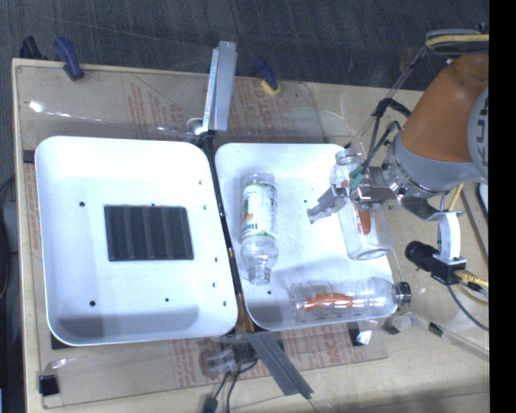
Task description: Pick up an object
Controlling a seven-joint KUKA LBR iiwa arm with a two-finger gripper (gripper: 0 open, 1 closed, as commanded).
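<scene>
My gripper (337,201) hangs over the right side of the right bin (303,163). A clear bottle (365,231) with something orange inside lies right beside it, along the bin's right wall; whether the gripper holds it I cannot tell. A clear bottle with a green and white label (259,224) lies lengthwise in the bin's left half. Another clear bottle (344,299), with an orange piece inside, lies across the bin's front edge. In the left bin (69,170) a black ribbed rectangular block (149,232) lies flat near the middle.
A grey metal bar (218,86) rises behind the seam between the bins. Blue clamps (69,58) hold the board at the back. Cables run along the bench at the right, beside the arm (447,119).
</scene>
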